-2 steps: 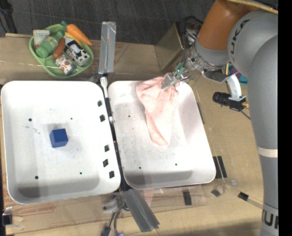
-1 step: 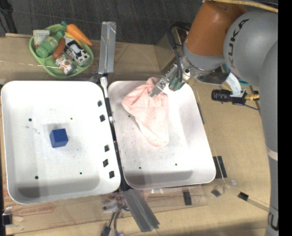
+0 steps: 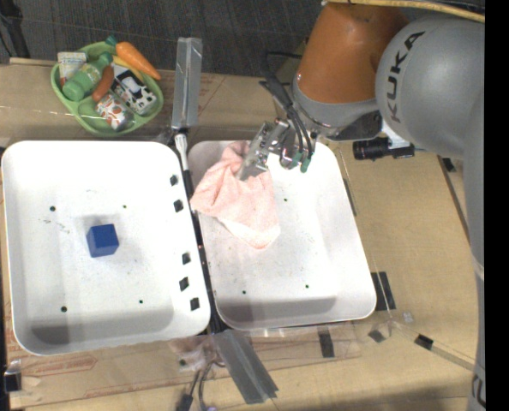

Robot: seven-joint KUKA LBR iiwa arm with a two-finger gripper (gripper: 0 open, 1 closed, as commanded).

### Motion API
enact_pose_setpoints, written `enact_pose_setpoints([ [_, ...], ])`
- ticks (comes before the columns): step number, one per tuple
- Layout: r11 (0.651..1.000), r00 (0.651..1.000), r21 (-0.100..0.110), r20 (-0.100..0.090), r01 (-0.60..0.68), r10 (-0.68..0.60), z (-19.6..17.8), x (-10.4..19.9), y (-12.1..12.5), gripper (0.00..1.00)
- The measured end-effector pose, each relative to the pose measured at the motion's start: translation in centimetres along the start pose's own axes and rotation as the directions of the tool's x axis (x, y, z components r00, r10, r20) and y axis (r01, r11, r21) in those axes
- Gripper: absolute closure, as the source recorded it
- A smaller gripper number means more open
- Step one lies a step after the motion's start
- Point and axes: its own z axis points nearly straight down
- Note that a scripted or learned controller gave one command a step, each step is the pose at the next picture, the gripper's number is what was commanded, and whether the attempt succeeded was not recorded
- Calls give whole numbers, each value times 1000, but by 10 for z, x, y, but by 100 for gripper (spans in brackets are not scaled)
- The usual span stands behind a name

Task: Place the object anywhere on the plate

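A pink cloth (image 3: 237, 202) lies crumpled in the right bin (image 3: 323, 255), toward its far left corner. Its upper end is drawn up into a peak that runs between the fingers of my gripper (image 3: 254, 161). The gripper is shut on that peak, and the rest of the cloth hangs down and trails on the bin floor. A small blue cube (image 3: 103, 240) sits alone in the left bin (image 3: 32, 195), far from the gripper. A green plate-like bowl (image 3: 64, 99) stands beyond the left bin at the bench's far left.
The green bowl holds several toy foods, among them a carrot (image 3: 136, 57). A grey bar (image 3: 186, 84) rises behind the divider between the bins. The arm's orange band (image 3: 344, 45) looms over the right bin's far edge.
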Motion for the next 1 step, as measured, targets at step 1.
enact_pose_setpoints([
  [1,921,921,0,0,389,-389,-6,37,40,100],
])
